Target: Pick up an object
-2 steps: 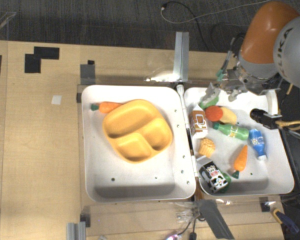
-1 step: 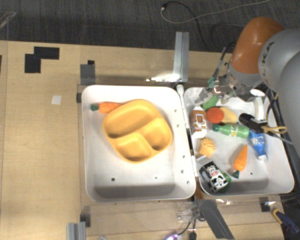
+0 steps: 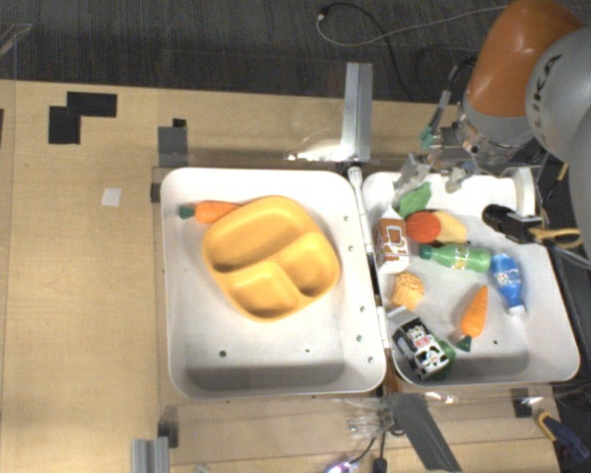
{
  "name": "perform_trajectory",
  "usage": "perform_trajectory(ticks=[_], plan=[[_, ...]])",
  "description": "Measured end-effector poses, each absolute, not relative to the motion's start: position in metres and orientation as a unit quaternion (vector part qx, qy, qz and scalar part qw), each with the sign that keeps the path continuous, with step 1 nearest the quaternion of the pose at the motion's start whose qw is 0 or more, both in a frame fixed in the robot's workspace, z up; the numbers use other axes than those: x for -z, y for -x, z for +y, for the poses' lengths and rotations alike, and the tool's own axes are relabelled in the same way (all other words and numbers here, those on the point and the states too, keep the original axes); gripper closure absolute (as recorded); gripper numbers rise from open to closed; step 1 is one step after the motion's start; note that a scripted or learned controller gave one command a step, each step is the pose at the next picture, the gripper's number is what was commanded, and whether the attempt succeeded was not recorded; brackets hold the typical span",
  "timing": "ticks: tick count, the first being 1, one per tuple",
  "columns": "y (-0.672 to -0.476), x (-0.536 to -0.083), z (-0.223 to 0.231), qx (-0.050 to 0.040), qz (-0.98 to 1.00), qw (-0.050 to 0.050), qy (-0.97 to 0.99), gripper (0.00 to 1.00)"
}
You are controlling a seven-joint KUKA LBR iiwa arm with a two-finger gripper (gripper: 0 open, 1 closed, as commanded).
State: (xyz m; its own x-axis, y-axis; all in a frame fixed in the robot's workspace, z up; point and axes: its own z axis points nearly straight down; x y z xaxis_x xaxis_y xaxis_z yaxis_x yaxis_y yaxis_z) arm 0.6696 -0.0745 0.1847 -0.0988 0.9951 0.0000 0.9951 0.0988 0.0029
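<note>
While the gripper hangs over the far end of the right bin, you can see its fingers spread, with nothing between them. Just below their tips lies a green toy, touching or nearly so; you cannot tell which. Beside that sit a red and yellow toy, a green bottle, a blue bottle and a carrot. Across the divider, your left bin holds a yellow tray.

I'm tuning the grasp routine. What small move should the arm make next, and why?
Probably a short descent straight down: the gripper hovers at the right bin's far-left corner, just above the green object, with nothing seen between its fingers.
</note>
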Motion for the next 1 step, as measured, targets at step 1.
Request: perform_trajectory(ticks=[1], plan=[[-0.6764,-0.1203,-0.0883,-0.0081,0.774,0.011,-0.633,0.0]])
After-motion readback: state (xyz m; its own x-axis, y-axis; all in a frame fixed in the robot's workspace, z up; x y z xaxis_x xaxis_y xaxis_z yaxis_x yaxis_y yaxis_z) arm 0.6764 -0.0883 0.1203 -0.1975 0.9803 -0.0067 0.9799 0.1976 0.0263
